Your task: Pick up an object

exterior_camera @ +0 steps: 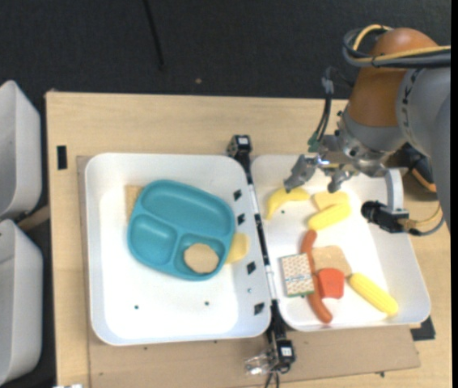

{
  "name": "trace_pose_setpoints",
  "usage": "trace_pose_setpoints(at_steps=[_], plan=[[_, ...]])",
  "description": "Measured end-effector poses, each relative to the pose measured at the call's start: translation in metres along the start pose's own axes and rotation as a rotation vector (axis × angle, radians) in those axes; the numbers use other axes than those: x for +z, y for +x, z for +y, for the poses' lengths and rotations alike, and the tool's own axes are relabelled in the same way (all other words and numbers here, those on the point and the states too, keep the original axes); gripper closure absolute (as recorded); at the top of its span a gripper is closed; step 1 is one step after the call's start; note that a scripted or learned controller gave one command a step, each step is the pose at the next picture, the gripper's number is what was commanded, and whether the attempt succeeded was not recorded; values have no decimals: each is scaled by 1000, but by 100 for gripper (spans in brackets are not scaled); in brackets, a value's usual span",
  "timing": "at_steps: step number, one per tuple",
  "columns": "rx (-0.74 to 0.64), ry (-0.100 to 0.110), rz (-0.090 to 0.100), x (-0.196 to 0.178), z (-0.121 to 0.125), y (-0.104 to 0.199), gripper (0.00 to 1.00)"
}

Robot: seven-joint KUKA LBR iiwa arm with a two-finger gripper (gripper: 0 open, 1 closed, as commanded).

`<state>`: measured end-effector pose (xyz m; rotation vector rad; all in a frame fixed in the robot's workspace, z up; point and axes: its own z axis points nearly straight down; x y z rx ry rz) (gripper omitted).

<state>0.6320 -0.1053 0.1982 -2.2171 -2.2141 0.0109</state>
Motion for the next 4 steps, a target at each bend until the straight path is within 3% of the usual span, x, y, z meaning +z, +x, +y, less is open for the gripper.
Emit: trace_pose_setpoints(at_steps=[1, 2, 3, 4], plan=[[-2, -12, -1, -7, 3, 0, 0], [0, -6, -2, 55, -3, -2, 0], [4, -14, -2, 97, -1, -3, 0], [8, -21, -1, 83, 0, -3, 100]])
